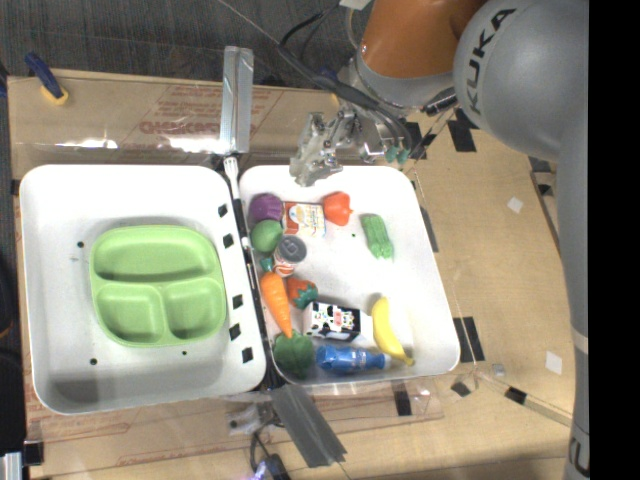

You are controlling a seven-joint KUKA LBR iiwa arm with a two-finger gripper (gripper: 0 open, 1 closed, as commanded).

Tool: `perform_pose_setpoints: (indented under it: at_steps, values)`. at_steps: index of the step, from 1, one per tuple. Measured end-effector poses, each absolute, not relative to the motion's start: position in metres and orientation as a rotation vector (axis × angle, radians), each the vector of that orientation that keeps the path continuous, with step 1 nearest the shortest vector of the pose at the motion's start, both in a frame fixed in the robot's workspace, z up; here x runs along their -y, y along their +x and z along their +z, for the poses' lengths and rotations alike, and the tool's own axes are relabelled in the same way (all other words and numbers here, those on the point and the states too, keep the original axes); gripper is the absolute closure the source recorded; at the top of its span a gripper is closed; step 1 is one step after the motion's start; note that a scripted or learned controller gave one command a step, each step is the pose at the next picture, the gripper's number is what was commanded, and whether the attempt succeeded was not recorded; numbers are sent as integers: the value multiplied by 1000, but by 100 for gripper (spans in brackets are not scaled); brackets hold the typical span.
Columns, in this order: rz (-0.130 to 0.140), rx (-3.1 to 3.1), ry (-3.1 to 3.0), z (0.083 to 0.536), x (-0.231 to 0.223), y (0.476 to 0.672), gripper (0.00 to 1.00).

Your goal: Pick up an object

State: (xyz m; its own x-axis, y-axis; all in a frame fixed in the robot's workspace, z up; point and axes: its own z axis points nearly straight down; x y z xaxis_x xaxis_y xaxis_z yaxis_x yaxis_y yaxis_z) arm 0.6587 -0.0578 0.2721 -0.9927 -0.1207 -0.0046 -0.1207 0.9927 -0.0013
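Observation:
My gripper (312,165) hangs over the far rim of the right bin (432,298), its metal fingers pointing down-left with nothing seen between them. Just in front of it lie a purple round fruit (265,208), a red pepper (337,206) and a small orange-white carton (303,218). Further down the bin are a green lime (266,235), a grey can (291,249), a green cucumber (377,236), a carrot (275,301), a strawberry (300,292), a black-and-white carton (333,320), a banana (387,329), a blue bottle (348,359) and broccoli (293,353).
The left bin (45,218) holds a green divided plate (157,283). A metal divider bar (236,98) stands between the bins at the back. The grey arm (520,58) with its orange band fills the upper right. Brown bench surface (500,268) lies to the right.

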Motion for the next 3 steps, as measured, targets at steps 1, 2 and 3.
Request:
perform_pose_setpoints:
  at_steps: [1, 2, 3]
  values:
    - [6, -3117, -464, 92, 140, 653, 100]
    - [-11, -3080, -552, 243, 186, 660, 100]
    - [0, -3089, -559, 243, 183, 660, 100]
